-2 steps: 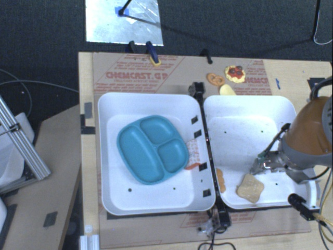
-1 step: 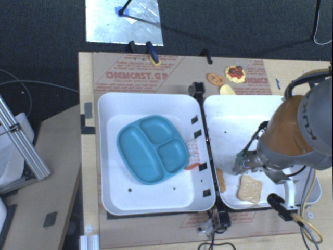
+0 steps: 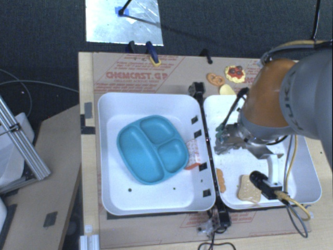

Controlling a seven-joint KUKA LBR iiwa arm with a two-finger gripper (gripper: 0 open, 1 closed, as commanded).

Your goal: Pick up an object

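My gripper (image 3: pixel 222 141) hangs low over the left part of the right bin (image 3: pixel 311 187), close to the divider between the bins. A tan toast-like piece (image 3: pixel 248 189) lies at that bin's front, below and right of the gripper. A small orange-brown piece (image 3: pixel 220 180) lies near the front left corner, just below the gripper. In the left bin (image 3: pixel 111 110) a blue divided plate (image 3: pixel 152 149) lies flat, with a small pale and orange item (image 3: pixel 193 155) against its right edge. The arm hides much of the right bin's floor.
Three toy food pieces lie on the cardboard behind the right bin: a brown cookie (image 3: pixel 215 79), a red-topped round piece (image 3: pixel 235 73) and a pale yellow piece (image 3: pixel 227 90). A metal sheet (image 3: pixel 124 15) lies beyond the bench's far edge.
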